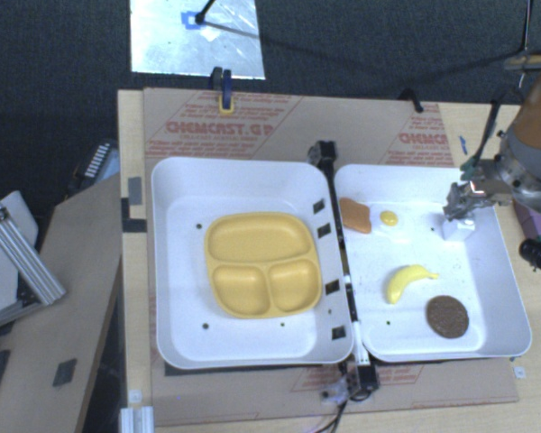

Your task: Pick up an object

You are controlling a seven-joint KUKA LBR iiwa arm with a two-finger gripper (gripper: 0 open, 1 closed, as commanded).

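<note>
The right bin holds an orange-brown block at its upper left, a small yellow round piece beside it, a yellow banana in the middle and a brown round patty lower right. My gripper hangs over the bin's upper right part, just above a small white piece on the bin floor. It stands well to the right of the yellow round piece.
The left bin holds a yellow three-compartment tray. A black divider with clips runs between the bins. Cardboard lies under both. A metal frame stands at the left.
</note>
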